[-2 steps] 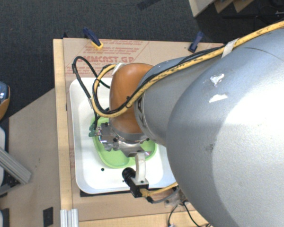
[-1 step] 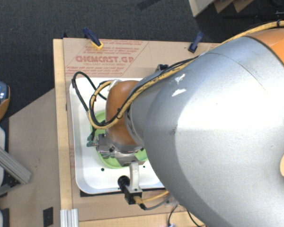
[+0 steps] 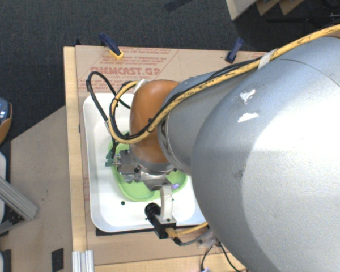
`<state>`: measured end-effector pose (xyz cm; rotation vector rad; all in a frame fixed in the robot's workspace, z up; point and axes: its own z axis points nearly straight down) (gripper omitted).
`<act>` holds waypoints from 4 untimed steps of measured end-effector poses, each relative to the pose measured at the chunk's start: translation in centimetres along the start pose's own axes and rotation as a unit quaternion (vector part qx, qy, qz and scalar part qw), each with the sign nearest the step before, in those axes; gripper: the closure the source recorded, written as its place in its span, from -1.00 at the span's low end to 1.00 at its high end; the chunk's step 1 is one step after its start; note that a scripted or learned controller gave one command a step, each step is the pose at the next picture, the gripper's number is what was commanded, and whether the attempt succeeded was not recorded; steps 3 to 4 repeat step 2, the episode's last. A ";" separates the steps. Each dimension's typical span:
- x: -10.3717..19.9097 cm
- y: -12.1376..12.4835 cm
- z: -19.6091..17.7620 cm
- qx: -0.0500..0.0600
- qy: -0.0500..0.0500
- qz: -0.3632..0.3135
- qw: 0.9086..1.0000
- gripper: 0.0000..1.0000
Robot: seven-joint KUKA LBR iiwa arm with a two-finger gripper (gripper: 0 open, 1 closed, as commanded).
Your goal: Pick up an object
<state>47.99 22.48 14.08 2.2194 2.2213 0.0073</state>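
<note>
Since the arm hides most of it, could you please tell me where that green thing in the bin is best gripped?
Probably at the thin rim of the green thing, from straight above: it seems to lie low and flat on the white bin. The arm hides its middle, so this is uncertain.

Arm (image 3: pixel 260 152) reaches in from right over bin (image 3: pixel 102 208); disc-shaped object (image 3: pixel 130 190) lies in bin under wrist (image 3: pixel 150 123); bin sits on bench (image 3: pixel 73 152)

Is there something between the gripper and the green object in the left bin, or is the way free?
I cannot tell. The arm's wrist sits directly over the green object in the bin and hides the gap between them. The green rim showing around the wrist has nothing lying on it.
</note>
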 end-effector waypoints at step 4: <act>0.0 0.0 -3.2 0.000 0.000 0.000 1.000 1.00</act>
